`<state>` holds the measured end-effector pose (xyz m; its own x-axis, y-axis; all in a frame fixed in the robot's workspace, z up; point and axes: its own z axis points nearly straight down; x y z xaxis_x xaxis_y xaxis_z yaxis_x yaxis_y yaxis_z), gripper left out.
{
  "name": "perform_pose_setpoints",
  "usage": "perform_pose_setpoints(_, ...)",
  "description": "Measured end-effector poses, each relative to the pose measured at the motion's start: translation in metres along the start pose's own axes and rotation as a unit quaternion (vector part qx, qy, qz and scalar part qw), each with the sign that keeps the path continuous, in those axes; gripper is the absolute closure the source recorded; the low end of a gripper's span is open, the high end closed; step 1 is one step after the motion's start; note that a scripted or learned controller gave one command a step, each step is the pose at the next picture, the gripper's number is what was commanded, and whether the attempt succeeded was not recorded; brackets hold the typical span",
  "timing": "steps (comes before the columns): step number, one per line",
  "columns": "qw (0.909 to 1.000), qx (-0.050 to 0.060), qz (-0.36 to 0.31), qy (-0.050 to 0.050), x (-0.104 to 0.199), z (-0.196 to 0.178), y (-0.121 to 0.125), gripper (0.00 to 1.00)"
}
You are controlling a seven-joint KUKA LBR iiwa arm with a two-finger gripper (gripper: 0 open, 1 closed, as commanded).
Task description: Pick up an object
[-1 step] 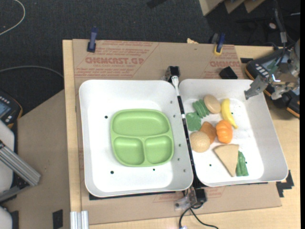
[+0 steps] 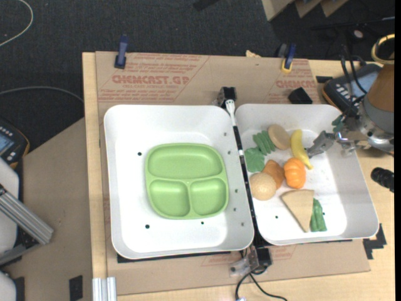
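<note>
The approach step is judged to be in hand: nothing is gripped yet. The tool (image 2: 321, 144) is seen open, held low in the right bin (image 2: 351, 187), just right of the banana (image 2: 300, 148) (nearest target). Next, a short move left w/ closing is needed. The arm (image 2: 376, 111) is reached in from the right.

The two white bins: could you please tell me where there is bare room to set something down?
Left bin: a bare white border all around the green tray, widest along the far side. Right bin: bare floor along the right wall, beside the gripper. Its left half is crowded with toy food around the banana.
</note>
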<state>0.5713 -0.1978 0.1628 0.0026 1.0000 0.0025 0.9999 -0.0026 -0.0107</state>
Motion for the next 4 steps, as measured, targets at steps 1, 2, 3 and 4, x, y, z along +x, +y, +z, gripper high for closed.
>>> perform_pose_setpoints(1,1.0000,-0.003,-0.004,0.001,0.074,0.083,-0.012,0.00)
perform_pose_setpoints(2,1.0000,-0.009,-0.001,-0.001,0.070,0.066,-0.010,1.00)
perform_pose_setpoints(3,1.0000,-0.007,-0.001,-0.001,0.083,0.077,-0.038,1.00)
perform_pose_setpoints(4,1.0000,-0.007,-0.001,-0.002,0.102,0.077,-0.054,1.00)
